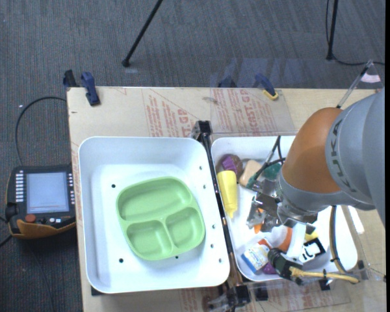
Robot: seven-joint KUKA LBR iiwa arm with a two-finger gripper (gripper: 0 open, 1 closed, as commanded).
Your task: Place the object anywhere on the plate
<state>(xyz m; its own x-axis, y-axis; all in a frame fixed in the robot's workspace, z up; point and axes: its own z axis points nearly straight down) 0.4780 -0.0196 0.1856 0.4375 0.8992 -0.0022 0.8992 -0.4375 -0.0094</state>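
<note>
Reaching down into the right bin (351, 252), the grey arm (325, 168) with its orange band hangs over a heap of small items, so the step in hand looks like the pick, not yet the placing. The tool (268, 218) sits low among the clutter, near the middle of that bin; whether it is released or clenched, I cannot tell, since the wrist hides much of it and nothing can be seen held.

Which object is meant is not settled by the view. Candidates lie close by: a yellow bottle-like toy (228, 190) along the bin's left wall, a purple piece (229, 162) just behind it, a tan piece (251, 171) beside that, and a white-and-blue packet (254, 259) toward the front edge.

The green divided plate (159, 218) rests in the left bin (94, 174), well apart from the arm, all three compartments bare.

Judging from this, the next move calls for a sure grip on one item, a lift clear of the shared bin walls, then a carry leftward over the plate. Crowding around the tool could spoil the grasp. The counter (156, 109) beyond the bins carries clamps.
</note>
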